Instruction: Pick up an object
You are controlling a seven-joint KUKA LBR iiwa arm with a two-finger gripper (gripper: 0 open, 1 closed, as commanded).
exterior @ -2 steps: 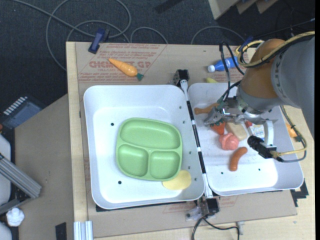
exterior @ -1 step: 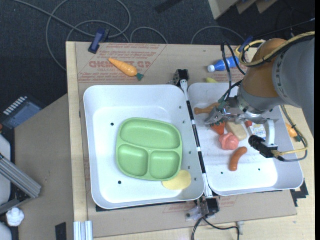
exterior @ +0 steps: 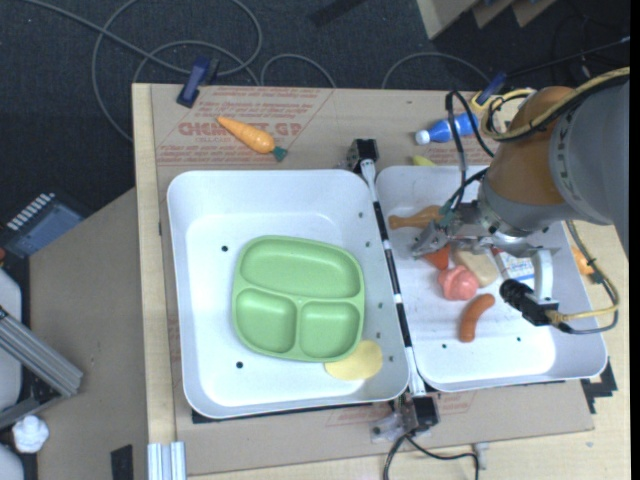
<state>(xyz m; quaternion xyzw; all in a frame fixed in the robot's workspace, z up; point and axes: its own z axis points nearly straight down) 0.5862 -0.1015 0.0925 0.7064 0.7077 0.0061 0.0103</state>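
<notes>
Yellow piece (exterior: 354,363) nearest us, left bin (exterior: 190,268), beside green tray (exterior: 297,296). We see gripper (exterior: 440,240) low in right bin (exterior: 520,373), near pink object (exterior: 459,283); grip state unreadable. Reach step, we judge; next: close, lift.

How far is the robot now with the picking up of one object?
Already done: the arm is in over the right bin and the gripper is low among the toys. In hand: it sits close to the pink toy and the sausage, which both lie on the bin floor. Left: a clear grasp and the lift; I cannot tell how the jaws stand.
</notes>
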